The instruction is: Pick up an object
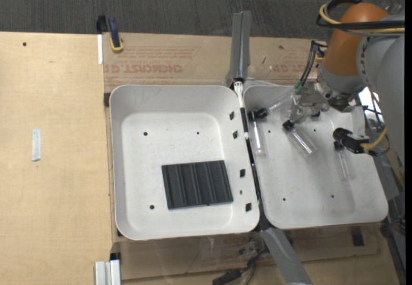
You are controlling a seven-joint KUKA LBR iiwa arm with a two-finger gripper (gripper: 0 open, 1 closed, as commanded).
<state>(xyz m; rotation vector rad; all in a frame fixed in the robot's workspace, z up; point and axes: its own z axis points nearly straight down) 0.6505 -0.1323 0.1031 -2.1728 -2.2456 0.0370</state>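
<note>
Left bin [129,148]: holds a dark ribbed tray [196,184] lying flat, well apart from the arm.
Right bin [360,203]: clear tubes with black caps [297,137] lie scattered flat, likely the things to pick.
Arm: reaches in from the right, wrist bent downward over the right bin's far corner.
Claw [308,105]: hovers near the tubes; whether it is open or closed cannot be told.

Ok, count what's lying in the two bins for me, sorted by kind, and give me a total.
Black ribbed rack: 1
Clear tubes: 4, one of them faint beside the arm
Total: 5
</note>
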